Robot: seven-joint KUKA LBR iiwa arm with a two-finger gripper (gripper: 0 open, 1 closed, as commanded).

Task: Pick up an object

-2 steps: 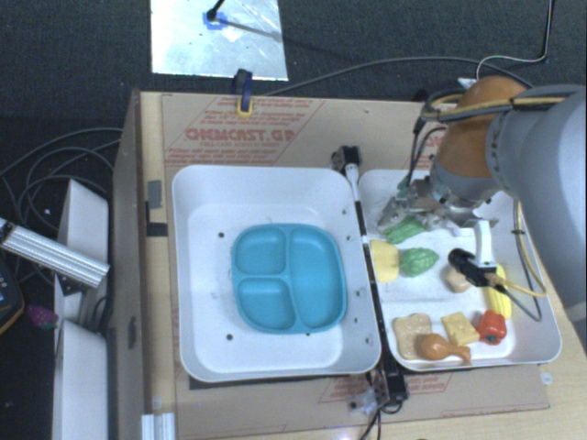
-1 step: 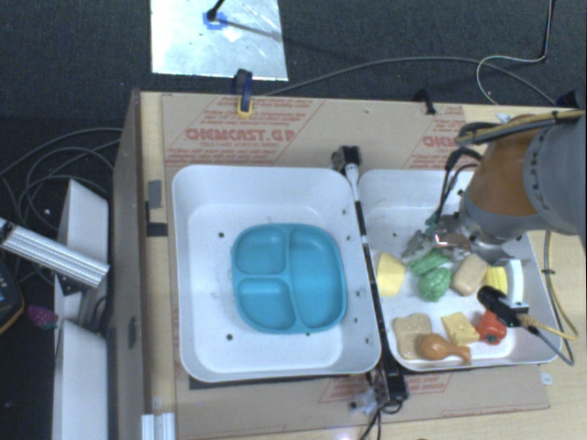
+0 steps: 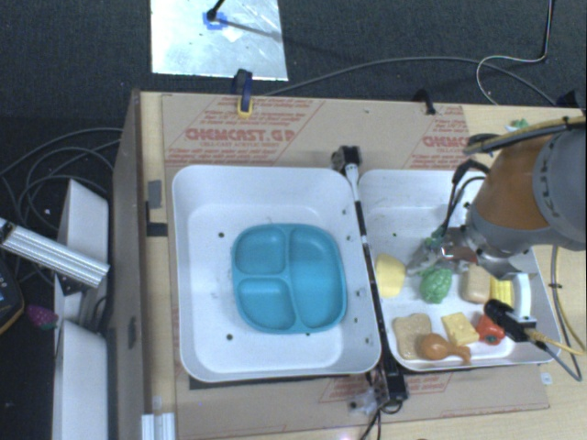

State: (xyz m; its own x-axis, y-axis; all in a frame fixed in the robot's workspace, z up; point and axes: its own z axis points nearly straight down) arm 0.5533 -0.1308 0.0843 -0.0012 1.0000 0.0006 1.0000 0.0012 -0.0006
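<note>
Where the bench (image 3: 275, 122) shows bare, it is a tan board stamped with red CHEMCAST lettering, seen at the back behind both bins. Dark carpet surrounds it. On the floor behind lies a shiny metal sheet (image 3: 218, 24) with a blue mark. Black and white cables (image 3: 64, 154) trail over the carpet at left and along the back. A yellow-and-blue clamp (image 3: 243, 93) sits on the bench's rear edge. White and metal framing (image 3: 69, 264) stands at the left side.

Left bin (image 3: 211, 200): holds a blue divided plate (image 3: 289, 276), flat, roughly centred.

Right bin (image 3: 404, 191): toy food crowded in its near half. Yellow piece (image 3: 391, 274) by the divider; green bumpy piece (image 3: 436, 285) just right of it; beige piece (image 3: 474, 285) further right; bread slice (image 3: 413, 326), cheese wedge (image 3: 458, 326) and orange-brown piece (image 3: 435, 346) along the near edge; red piece (image 3: 490, 329) at the near right.

Arm (image 3: 541, 191) reaches in from the right, orange band over the bin's far right. Gripper (image 3: 440, 253) sits low over the food, just above the green piece, apparently touching it. Whether it is open or closed, cannot tell; nothing is seen lifted.
</note>
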